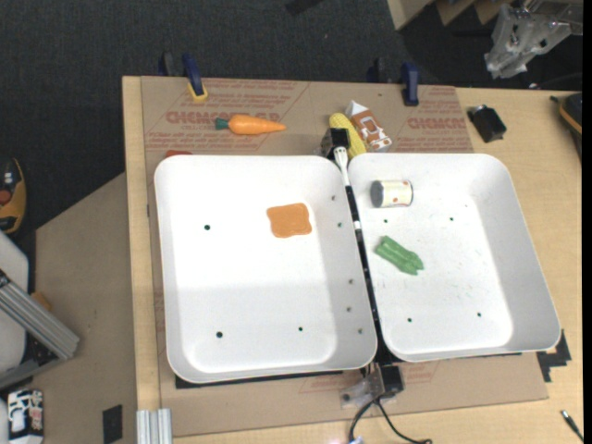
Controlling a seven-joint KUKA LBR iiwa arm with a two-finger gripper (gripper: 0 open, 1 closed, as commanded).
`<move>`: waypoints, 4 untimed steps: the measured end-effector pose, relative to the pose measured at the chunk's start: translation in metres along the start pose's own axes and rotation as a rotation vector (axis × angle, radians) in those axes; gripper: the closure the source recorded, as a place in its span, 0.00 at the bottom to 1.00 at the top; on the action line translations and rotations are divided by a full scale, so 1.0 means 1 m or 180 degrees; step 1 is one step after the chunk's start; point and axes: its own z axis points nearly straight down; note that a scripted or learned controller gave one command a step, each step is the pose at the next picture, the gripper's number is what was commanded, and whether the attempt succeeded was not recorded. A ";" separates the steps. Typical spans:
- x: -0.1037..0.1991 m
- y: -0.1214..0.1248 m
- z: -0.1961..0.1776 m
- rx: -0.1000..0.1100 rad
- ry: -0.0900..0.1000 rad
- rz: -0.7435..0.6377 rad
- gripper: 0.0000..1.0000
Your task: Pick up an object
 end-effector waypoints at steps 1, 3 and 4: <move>0.068 -0.069 0.050 0.0090 0.0009 -0.0020 1.00; 0.241 -0.091 0.001 0.0022 0.0027 -0.0006 1.00; 0.240 -0.092 0.008 0.0068 0.0003 0.0002 0.00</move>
